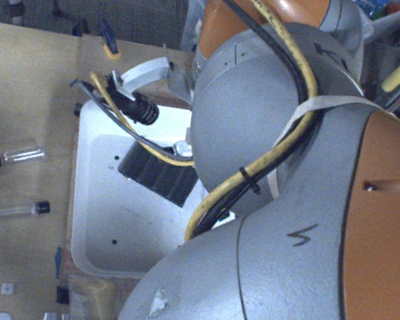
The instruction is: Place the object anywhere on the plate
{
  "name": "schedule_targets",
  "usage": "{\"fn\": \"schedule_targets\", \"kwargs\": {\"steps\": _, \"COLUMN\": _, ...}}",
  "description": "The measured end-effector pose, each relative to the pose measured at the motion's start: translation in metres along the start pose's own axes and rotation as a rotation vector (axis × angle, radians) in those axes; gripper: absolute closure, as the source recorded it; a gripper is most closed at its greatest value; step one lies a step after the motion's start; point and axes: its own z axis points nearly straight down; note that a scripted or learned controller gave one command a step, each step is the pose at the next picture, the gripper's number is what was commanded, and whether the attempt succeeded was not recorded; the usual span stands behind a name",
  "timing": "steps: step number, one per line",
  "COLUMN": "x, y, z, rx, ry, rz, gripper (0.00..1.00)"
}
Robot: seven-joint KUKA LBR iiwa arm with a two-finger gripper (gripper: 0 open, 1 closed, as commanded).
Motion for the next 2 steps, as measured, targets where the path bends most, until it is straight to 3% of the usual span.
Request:
{"fn": "schedule_targets", "kwargs": {"steps": 1, "x": 0.072, "y": 0.013, "z": -0.032, "rx": 0.003, "ry": -0.006, "rz": -0.322, "gripper": 1.00}}
{"fn": "schedule_targets", "kwargs": {"steps": 2, "x": 0.102, "y": 0.020, "z": -0.089, "rx": 0.002, "ry": 0.001, "rz": -0.001, "gripper": 1.00}}
